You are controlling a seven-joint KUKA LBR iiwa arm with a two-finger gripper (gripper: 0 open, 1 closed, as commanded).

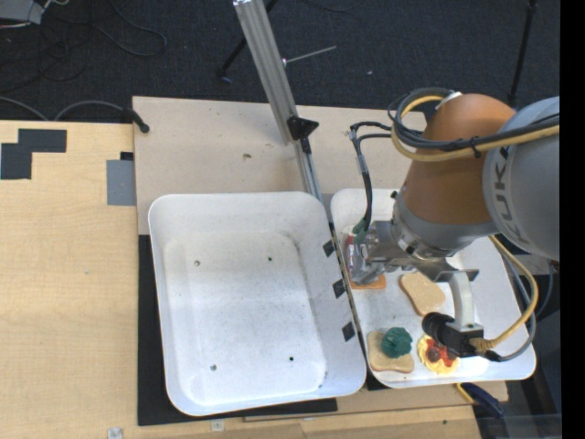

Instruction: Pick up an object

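Observation:
My gripper (359,262) is low in the right bin (508,286), close to that bin's left wall. Just under and beside it lies a small orange piece (372,283). To its right sits a tan toast-shaped slice (421,292). Nearer the front edge, a green lump (397,341) rests on another tan slice (389,362). Beside that lies a red and yellow item (440,356). The arm's orange band (457,167) and grey body hide the back and right of this bin.
The left bin (238,300) stands beside the right one, their walls touching. A slanted metal rail (274,80) runs from the back down to the seam between the bins. Cables loop around the wrist and along the right bin's front.

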